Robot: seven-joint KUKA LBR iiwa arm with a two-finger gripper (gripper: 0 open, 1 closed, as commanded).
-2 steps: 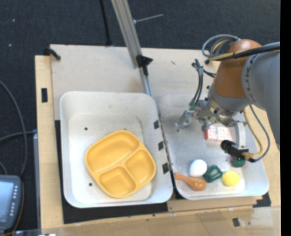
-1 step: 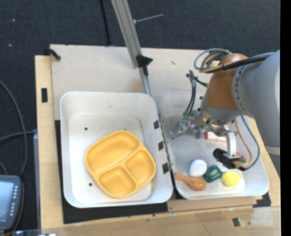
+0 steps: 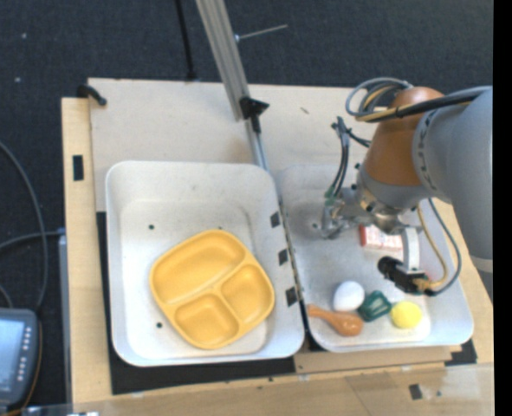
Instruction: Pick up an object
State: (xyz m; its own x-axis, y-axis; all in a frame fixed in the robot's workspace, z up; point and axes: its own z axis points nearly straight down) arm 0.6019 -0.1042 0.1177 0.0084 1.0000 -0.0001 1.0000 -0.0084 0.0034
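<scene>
Objects for picking lie clustered along the near edge of the right bin (image 3: 463,315): a white ball (image 3: 348,295), a small dark green piece (image 3: 375,306), a yellow ball (image 3: 405,315) and a brown spoon-like thing (image 3: 338,321), each close beside the next. The gripper (image 3: 385,237) hangs over the middle of that bin, above and behind the cluster; whether it is wide or narrow cannot be told, since the orange-banded wrist hides it from this angle.

A good pick likely means choosing an outlying item, such as the yellow ball, and coming straight down so the neighbours are not nudged. Round, smooth balls tend to squirt out of a pinch, so centring over the middle would matter; the spoon looks flat and low, probably harder to get under.

In the left bin (image 3: 126,232) rests a yellow divided tray (image 3: 210,287) of glossy plastic with three compartments. Both bins look matte white with rounded corners.
</scene>
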